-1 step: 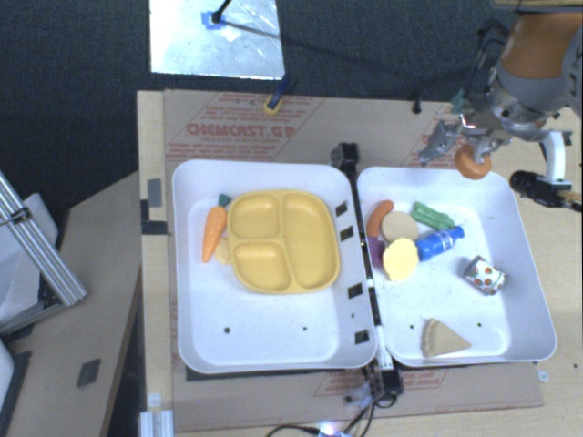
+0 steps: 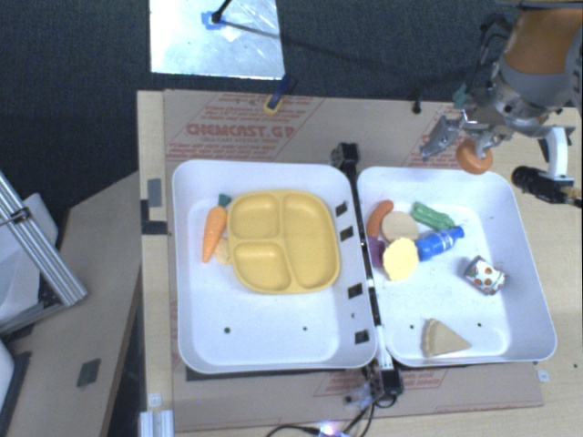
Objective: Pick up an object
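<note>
Pinching a small orange ball (image 2: pixel 474 157) in the hand (image 2: pixel 471 146), upper right | probably light, smooth, slip-prone | grip across its middle.

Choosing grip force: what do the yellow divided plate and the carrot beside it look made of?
Yellow divided plate: probably moulded plastic, matte and evenly coloured, with soft rounded compartment ridges. Carrot: likely toy plastic or rubber, a smooth uniform orange with a green top.

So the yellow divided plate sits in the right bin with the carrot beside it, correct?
Not quite. The camera view shows the yellow divided plate in the left bin, not the right one. The carrot does lie beside it, on its left.
</note>
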